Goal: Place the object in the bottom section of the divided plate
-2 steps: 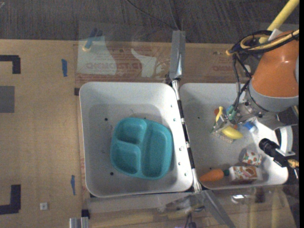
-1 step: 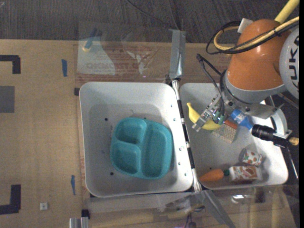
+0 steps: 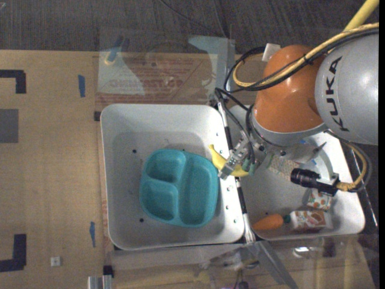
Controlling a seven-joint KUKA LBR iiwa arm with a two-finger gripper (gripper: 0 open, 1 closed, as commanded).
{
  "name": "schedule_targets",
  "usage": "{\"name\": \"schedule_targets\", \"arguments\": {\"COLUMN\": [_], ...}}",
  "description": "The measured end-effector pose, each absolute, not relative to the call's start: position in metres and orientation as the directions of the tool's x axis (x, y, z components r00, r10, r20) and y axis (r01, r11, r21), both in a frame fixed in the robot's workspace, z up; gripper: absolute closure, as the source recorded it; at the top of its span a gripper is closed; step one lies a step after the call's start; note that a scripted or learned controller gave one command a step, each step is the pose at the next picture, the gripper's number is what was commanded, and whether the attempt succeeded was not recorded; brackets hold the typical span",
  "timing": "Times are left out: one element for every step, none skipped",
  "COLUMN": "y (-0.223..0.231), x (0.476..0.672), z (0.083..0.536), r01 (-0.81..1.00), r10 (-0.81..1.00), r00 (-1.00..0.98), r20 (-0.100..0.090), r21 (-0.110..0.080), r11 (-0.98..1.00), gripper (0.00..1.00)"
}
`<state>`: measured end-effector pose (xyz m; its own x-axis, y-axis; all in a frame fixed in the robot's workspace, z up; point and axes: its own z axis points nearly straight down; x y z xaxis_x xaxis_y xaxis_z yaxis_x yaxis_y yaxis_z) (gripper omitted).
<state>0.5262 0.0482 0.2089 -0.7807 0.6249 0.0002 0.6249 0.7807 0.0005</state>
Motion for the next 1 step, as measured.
{"name": "schedule_targets", "arguments": {"y": [0.0476], "x": [0.5263], "z": [0.209], "r01": [0.626], "r10": [0.626], "r00": [-0.78], "r20": [0.0], "r21": [0.001], "r11": [0.78], "gripper": [0.0]}}
